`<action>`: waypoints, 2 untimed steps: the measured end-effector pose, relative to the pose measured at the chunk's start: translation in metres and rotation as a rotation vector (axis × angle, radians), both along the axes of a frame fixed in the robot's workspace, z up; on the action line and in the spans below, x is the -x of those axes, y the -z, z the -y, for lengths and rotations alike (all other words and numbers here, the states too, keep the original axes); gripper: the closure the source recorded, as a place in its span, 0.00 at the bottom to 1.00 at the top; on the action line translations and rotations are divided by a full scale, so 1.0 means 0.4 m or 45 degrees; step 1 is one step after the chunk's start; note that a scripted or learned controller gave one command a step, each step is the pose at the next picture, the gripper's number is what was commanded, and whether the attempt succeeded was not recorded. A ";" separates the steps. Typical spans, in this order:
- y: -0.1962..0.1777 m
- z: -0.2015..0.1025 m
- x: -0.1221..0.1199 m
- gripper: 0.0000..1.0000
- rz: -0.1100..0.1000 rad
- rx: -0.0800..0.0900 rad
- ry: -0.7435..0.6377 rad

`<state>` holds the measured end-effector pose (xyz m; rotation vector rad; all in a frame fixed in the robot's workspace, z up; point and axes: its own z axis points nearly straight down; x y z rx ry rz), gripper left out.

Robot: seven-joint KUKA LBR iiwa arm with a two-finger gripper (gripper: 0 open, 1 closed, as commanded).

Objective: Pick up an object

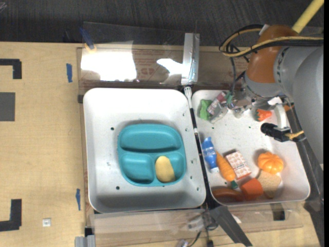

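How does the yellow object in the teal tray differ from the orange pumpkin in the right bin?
The yellow object is smooth and egg-shaped; the pumpkin is ribbed and rounder. The yellow object lies alone in a compartment of the teal tray in the left bin; the pumpkin sits among other items in the right bin. Both are small and rounded.

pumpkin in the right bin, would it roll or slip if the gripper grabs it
The pumpkin looks round and ribbed, so fingers may slide off its curved sides. It seems a small toy, probably light and stiff. It sits close to the bin wall and a beige piece, so a nudge would likely wedge it rather than roll it far.
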<state>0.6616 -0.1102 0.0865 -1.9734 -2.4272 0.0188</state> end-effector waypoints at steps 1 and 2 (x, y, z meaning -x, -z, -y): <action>-0.335 -0.033 0.231 0.00 0.039 0.000 0.045; -0.080 -0.034 0.419 0.00 0.010 -0.004 -0.059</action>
